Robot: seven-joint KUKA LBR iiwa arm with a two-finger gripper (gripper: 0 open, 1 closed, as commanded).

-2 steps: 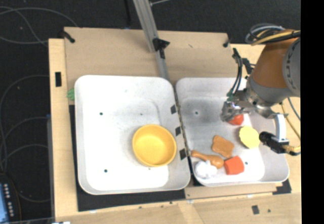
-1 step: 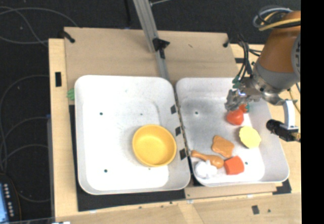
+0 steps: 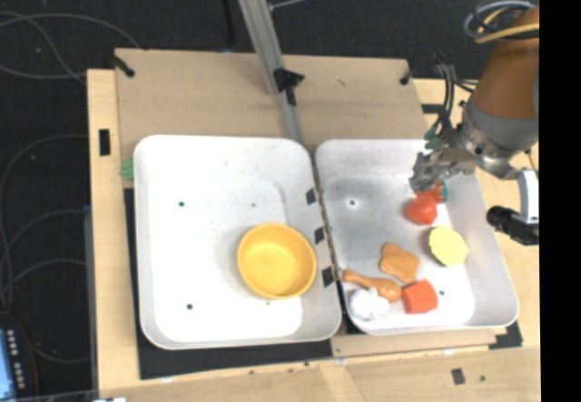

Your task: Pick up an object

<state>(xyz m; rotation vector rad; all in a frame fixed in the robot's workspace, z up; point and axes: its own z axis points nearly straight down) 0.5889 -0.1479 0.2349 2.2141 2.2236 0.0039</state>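
Nearest in the right white bin: a white crumpled item, a red block, an orange-tan chunk and a pale yellow rounded piece. Left bin — a yellow plastic bowl. Farther back, the gripper hangs just above a red rounded object — finger state cannot be told.

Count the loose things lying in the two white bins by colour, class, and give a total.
Yellow: 2, the bowl and the disc
Red: 2, the ball and the block
Orange: 2, the chunk and the stick
White: 1, the lump
Total: 7
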